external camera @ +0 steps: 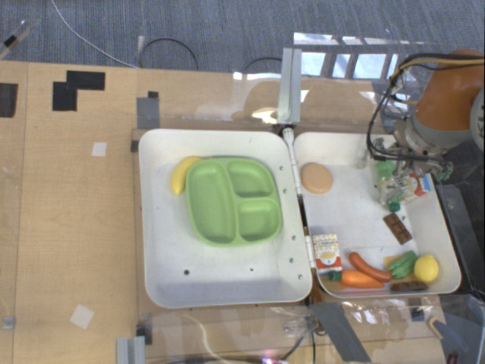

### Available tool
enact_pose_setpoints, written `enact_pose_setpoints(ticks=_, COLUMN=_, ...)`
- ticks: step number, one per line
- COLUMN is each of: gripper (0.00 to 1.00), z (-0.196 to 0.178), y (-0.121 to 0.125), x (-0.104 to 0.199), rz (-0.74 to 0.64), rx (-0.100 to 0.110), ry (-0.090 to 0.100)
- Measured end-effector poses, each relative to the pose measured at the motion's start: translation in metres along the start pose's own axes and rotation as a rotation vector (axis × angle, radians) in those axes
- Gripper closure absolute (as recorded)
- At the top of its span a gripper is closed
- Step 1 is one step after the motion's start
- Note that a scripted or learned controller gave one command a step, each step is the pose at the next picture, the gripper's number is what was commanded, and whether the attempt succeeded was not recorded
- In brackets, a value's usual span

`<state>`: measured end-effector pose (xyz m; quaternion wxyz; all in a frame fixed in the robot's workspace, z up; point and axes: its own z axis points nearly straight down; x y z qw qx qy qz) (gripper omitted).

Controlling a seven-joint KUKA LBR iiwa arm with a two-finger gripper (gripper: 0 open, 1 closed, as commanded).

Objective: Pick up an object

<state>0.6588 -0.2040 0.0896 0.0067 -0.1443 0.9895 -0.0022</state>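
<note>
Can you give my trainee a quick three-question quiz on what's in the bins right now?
1. True or false: the banana lies inside a compartment of the green tray.
2. Which bin holds the lemon? A) left bin B) right bin
3. What round tan item lies near the divider at the right bin's upper left?

Key:
1. False. The banana lies on the bin floor against the tray's upper-left edge.
2. B. The lemon sits in the lower-right corner, beside the carrot and sausage.
3. The bun.
</note>
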Motion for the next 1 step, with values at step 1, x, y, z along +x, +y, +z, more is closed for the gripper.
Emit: enact_pose_setpoints(ticks=1, gripper=0.00, z=0.0016, y=0.0524, x=-0.0116, rz=0.063, rx=-0.005, ry=0.001)
